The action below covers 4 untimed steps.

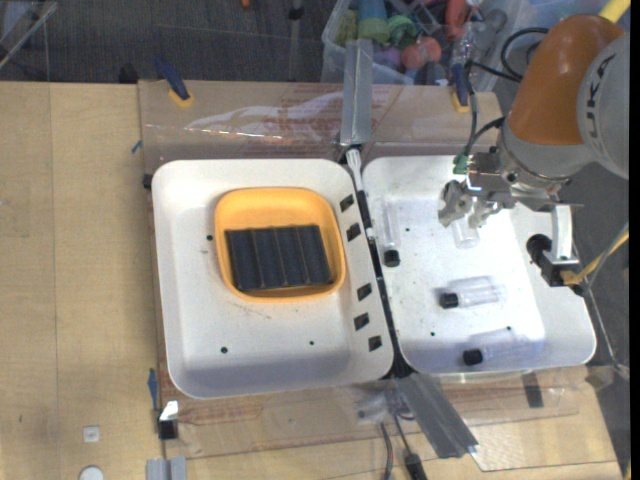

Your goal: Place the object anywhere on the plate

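Worktop (70, 268): pale wood, carrying everything below; it spreads far to the left of the gripper.

Arm (575, 88): grey with an orange band, entering from the right and bending down over the right bin.

Left bin (190, 348): shallow, white, rounded corners, well to the left of the gripper across the central divider.

Right bin (560, 343): shallow, white, directly beneath the gripper, with a few small dark marks on its floor.

Storage tub (420, 18): clear plastic, heaped with coloured toys, beyond the gripper and a little to its left, off the bins.

Plate (232, 213): orange-yellow, squarish with a raised rim, resting in the left bin, well left of the gripper.

Dark ridged slab (278, 257): black, rectangular, ribbed lengthwise, lying flat on the plate and covering most of its middle.

Gripper (467, 211): pale metal, hanging low over the far part of the right bin; a clear, glassy shape sits at its tip, but whether the fingers are spread or closed cannot be told from here.

Object (470, 295): a small clear bottle with a dark cap at its left end, lying on its side on the right bin's floor, just in front of the gripper, nearer the viewer, and apart from it. It is well away from the plate.
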Each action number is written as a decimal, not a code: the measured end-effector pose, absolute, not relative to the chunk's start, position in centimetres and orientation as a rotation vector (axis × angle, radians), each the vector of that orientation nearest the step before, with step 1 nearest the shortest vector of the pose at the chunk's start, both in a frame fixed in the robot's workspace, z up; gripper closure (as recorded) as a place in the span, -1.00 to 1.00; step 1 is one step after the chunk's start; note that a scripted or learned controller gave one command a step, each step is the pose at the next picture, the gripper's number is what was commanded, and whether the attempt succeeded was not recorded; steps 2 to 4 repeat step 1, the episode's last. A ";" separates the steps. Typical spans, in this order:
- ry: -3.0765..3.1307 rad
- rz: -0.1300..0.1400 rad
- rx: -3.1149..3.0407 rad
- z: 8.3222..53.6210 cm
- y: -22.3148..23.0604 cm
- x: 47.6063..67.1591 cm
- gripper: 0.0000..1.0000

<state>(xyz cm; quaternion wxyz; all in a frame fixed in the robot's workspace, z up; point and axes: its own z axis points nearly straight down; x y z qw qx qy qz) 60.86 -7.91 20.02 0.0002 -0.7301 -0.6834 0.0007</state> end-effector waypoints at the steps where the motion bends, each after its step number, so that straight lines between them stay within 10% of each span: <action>1: -2.147 0.002 -2.294 20.0 -7.9 60.9 -1.00; 4: -2.147 0.002 -2.294 20.0 -7.9 60.9 -1.00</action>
